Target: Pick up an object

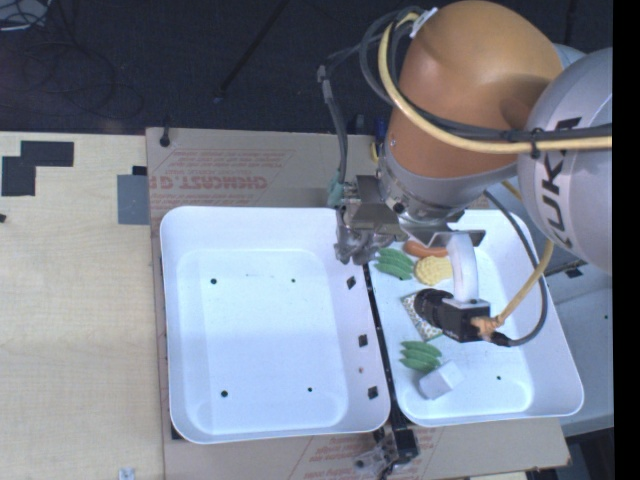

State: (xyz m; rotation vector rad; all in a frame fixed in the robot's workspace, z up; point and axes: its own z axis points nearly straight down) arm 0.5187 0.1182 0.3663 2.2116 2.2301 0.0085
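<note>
I am in the reaching step, my hand [362,236] low over the inner wall of the right bin [545,393], beside the green pod [395,263] and the yellow corn piece [432,268]. How my hand stands I cannot tell, and I see nothing in it. Next I judge I must centre over one object, perhaps that pod, and descend squarely.

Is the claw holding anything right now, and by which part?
Cannot be told: the claw sits low at the right bin's left edge, beside a green item, with no object visibly gripped.
</note>
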